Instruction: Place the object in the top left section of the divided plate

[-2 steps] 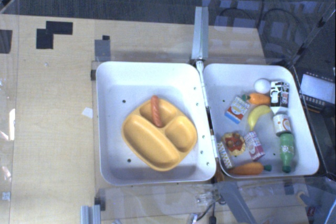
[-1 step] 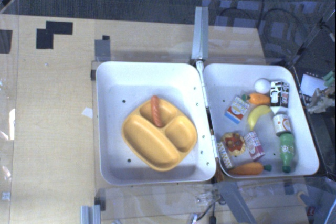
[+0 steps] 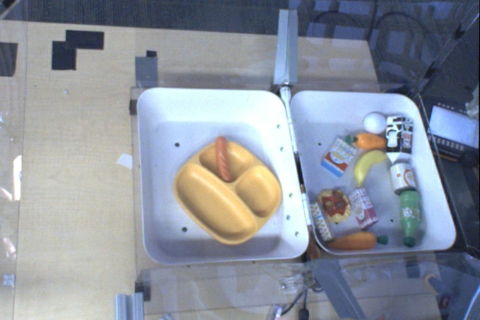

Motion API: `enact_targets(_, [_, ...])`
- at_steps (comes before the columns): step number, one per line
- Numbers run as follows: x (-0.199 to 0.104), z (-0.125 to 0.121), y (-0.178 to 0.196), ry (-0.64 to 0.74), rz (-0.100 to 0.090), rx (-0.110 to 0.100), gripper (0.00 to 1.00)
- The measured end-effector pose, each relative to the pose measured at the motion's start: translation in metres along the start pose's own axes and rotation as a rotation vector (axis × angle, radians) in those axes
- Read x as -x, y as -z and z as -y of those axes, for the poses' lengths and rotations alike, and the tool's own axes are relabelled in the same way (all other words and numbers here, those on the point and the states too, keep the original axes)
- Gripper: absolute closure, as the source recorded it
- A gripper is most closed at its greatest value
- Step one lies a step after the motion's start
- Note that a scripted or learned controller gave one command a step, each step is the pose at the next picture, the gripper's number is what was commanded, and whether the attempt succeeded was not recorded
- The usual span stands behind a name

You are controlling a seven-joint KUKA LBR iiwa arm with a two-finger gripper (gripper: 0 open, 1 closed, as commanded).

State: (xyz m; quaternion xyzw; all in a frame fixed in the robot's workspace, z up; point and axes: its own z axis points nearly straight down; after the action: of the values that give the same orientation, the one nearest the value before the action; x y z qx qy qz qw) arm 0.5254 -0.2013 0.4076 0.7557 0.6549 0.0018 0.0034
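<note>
Camera view checked: sausage point(image 3: 223, 158) found lying in the top left section of the yellow divided plate point(image 3: 217, 215), close against the dividing ridge, long axis running near to far. Plate seated in left bin point(image 3: 159, 161). End effector opening and load: could not be told. Placement judged done.

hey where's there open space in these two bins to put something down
Left bin: bare floor rings the yellow divided plate, widest along the left wall and the back. The plate's large front section and right section are bare; a hot dog lies in the back one. Right bin: toys crowd the middle and front, leaving only its back-left corner free.
</note>
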Motion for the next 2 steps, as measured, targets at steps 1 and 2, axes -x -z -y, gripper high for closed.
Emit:
enact_targets(1, [0.003, 0.014, 0.029, -0.208, 0.000, 0.000, 1.00])
enact_targets(2, [0.000, 0.040, -0.206, -0.285, -0.001, -0.006, 1.00])
